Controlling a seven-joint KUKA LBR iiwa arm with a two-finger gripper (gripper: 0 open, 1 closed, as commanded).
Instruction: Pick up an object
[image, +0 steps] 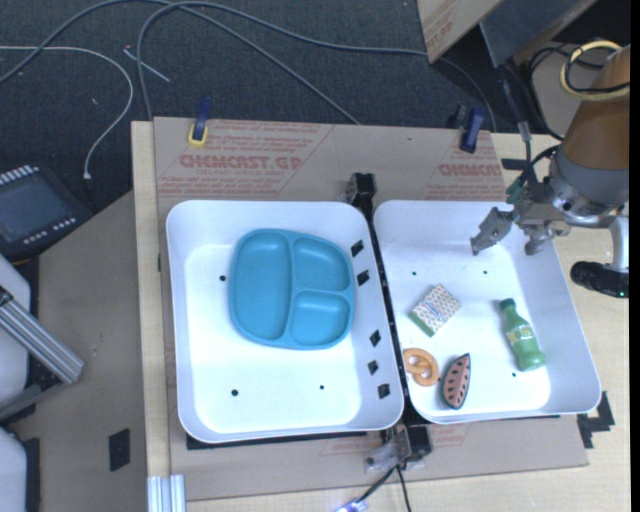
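Four small items lie loose in the right bin, all in its nearer half, which leaves them spread apart enough for a two-finger grasp from above: a checkered green pouch sits nearest the bin's middle, a green bottle lies on its side toward the bin's right wall, and a pretzel and a watermelon slice rest close together by the bin's front rim, the pretzel almost against the divider. The left bin, across that divider, holds just a blue divided plate, flat and too broad to be a likely pick. The gripper hangs over the far part of the right bin, beyond the pouch and the bottle, with its two fingers spread and nothing between them. The arm enters from the right bin's far right corner, its orange band above the wrist and the wrist pointing roughly downward. Judging by this pose, no object is chosen yet; the bottle and pouch lie closest to it.
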